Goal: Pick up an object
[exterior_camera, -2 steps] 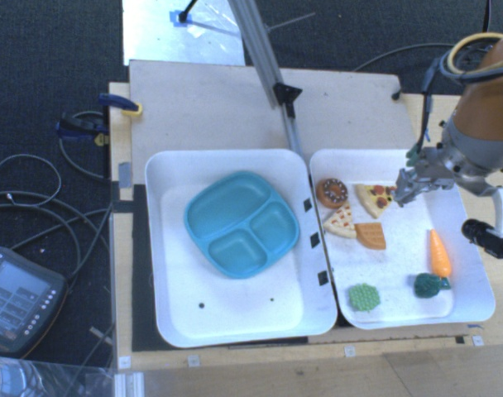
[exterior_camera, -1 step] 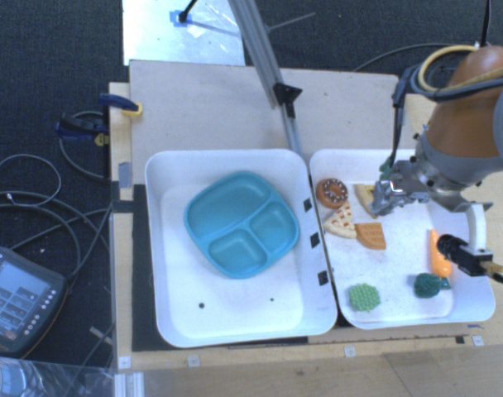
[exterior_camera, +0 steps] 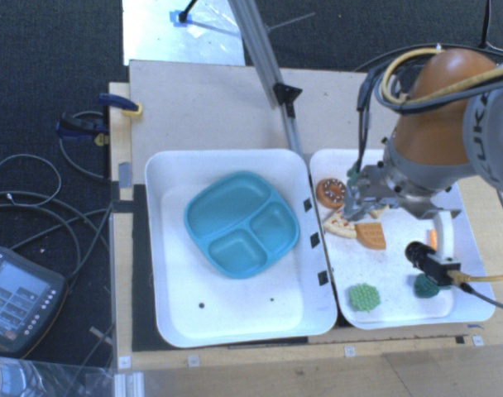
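Jaws (exterior_camera: 361,208): state cannot be told, hidden in the dark wrist hardware low over the right bin (exterior_camera: 475,308). Beneath and beside them: donut (exterior_camera: 330,192), pizza slice (exterior_camera: 340,227), orange cracker (exterior_camera: 371,236). Green knobbly object (exterior_camera: 365,297) lies at lower centre-right. Left bin (exterior_camera: 165,304) holds a blue divided plate (exterior_camera: 241,235).

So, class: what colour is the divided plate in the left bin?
Light blue, or turquoise. The divided plate shows clearly in the camera view.

Bench (exterior_camera: 202,106) w/ two white bins (exterior_camera: 165,246)
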`<state>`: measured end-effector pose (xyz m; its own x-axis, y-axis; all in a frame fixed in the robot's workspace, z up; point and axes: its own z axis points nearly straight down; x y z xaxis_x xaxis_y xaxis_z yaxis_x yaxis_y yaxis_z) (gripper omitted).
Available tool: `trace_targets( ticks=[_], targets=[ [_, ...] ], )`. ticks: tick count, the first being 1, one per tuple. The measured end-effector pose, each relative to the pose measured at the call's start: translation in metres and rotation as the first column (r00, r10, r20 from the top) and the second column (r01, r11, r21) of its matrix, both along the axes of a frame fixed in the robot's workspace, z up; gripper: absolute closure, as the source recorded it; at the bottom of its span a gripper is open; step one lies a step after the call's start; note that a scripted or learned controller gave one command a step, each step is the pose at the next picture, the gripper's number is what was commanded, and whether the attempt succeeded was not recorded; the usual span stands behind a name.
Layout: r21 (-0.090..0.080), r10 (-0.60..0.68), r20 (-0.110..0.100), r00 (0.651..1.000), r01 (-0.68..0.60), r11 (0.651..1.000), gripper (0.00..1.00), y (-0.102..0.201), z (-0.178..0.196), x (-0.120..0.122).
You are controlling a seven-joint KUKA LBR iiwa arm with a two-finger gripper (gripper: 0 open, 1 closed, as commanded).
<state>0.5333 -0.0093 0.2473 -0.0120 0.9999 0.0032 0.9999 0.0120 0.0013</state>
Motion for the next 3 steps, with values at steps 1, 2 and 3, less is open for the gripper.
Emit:
trace_targets(
  ticks=[1,2,3],
  targets=[
    [0.0,0.0,-0.001,1.0,0.0,1.0,1.0,0.055,-0.01,-0.005],
    [0.0,0.0,-0.001,1.0,0.0,1.0,1.0,0.102,-0.004,-0.025],
    [-0.002,-0.008,0.0,1.0,0.008,1.0,0.0,0.099,-0.004,-0.024]
  ],
)
